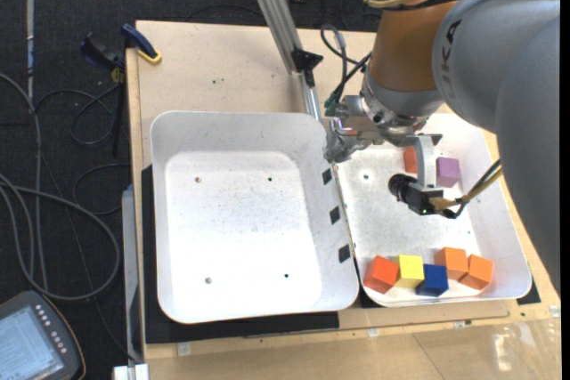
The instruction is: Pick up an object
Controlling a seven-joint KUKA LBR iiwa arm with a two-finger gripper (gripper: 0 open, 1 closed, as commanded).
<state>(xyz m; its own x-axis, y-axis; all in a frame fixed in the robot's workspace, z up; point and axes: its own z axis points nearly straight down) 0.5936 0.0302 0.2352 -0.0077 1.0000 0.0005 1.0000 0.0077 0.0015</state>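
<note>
The right bin (499,218) holds a row of blocks along its near edge: an orange-red block (383,272), a yellow block (411,267), a blue block (435,280) and two orange blocks (455,260) (480,271). A purple block (448,171) and a small orange-red block (411,160) lie further back, just right of the wrist. My gripper (341,141) hangs low over the far left part of the right bin, close to the wall shared with the left bin. It is well apart from the near row of blocks. Nothing is visibly held.
The left bin (169,191) is a white tray with only dark specks. A slanted metal rail (272,0) runs down to the bins' far edge. A blue and yellow clamp (138,44) sits at the bench's far left corner.
</note>
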